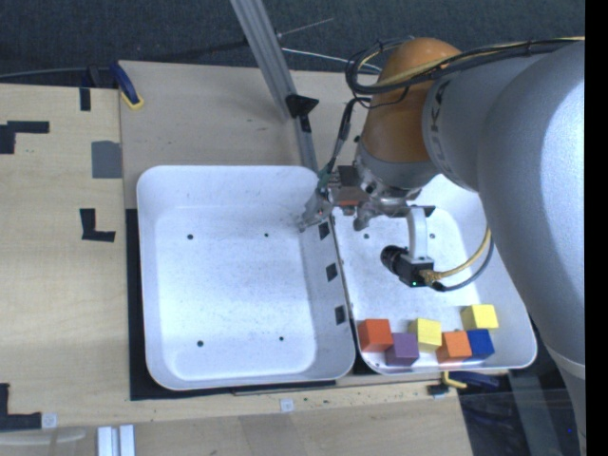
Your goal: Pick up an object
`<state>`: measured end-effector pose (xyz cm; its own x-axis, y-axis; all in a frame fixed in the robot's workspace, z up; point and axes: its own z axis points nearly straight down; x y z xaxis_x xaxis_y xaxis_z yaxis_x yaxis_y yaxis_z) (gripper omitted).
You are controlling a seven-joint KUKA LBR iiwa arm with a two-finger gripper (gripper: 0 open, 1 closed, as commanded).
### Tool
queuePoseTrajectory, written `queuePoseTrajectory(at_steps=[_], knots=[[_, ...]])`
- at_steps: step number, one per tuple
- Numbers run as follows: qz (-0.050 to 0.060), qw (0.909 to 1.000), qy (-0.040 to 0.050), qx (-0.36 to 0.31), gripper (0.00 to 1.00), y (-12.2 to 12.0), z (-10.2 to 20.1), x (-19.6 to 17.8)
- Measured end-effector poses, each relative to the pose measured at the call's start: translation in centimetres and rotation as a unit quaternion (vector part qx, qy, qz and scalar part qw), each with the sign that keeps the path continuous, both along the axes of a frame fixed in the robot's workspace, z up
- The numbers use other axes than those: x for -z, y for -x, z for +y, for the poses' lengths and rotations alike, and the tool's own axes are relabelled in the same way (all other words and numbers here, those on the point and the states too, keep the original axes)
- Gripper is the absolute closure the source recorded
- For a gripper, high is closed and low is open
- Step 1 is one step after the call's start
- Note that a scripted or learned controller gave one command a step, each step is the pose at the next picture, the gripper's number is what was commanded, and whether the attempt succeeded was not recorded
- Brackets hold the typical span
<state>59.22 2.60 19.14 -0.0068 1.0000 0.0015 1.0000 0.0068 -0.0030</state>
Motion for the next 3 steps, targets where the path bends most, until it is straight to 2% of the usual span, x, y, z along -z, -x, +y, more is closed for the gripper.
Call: queuePoseTrajectory(at_steps=[1,2,3], knots=[[-0.001,1.0,0.0,0.002,0.0,3.6,0.9,-4.4],[0.002,1.0,0.0027,0.007,0.0,3.0,-6.3,0.0],[0.0,1.0,0.0,0.0,0.0,3.5,0.6,0.0]])
